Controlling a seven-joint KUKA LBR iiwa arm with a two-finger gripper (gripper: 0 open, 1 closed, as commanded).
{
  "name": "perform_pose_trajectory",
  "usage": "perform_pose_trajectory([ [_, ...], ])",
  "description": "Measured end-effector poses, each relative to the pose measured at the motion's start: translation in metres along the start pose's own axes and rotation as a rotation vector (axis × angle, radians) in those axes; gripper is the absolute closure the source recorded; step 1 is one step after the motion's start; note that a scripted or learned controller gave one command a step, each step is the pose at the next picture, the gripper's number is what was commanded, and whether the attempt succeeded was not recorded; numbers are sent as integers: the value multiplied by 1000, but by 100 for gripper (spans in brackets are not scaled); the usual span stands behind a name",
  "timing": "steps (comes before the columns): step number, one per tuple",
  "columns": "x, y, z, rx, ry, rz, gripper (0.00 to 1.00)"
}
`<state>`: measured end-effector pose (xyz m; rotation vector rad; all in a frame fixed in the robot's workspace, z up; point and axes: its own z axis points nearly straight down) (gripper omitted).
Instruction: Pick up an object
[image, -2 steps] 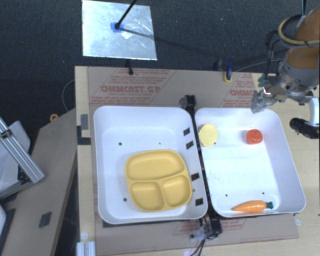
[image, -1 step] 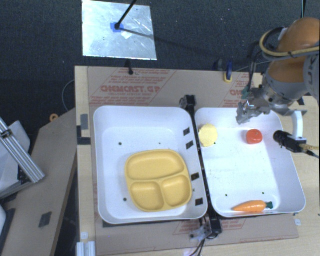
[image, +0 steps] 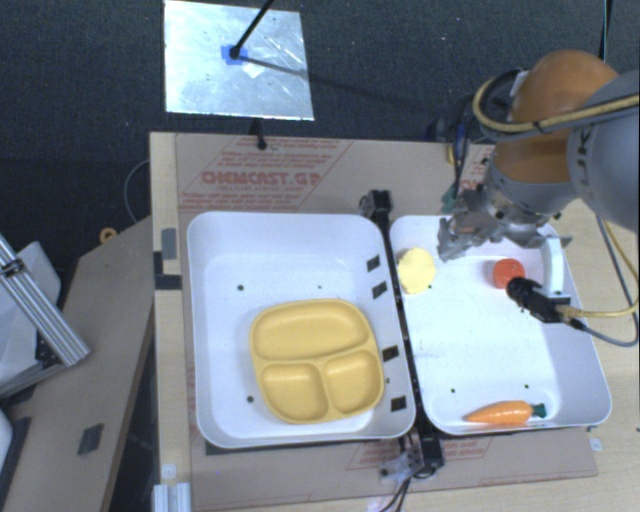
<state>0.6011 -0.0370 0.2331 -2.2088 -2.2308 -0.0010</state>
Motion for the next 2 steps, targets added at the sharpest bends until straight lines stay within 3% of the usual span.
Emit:
perform_pose_trajectory([
  [2,79,-39,6,1,0,1,100],
])
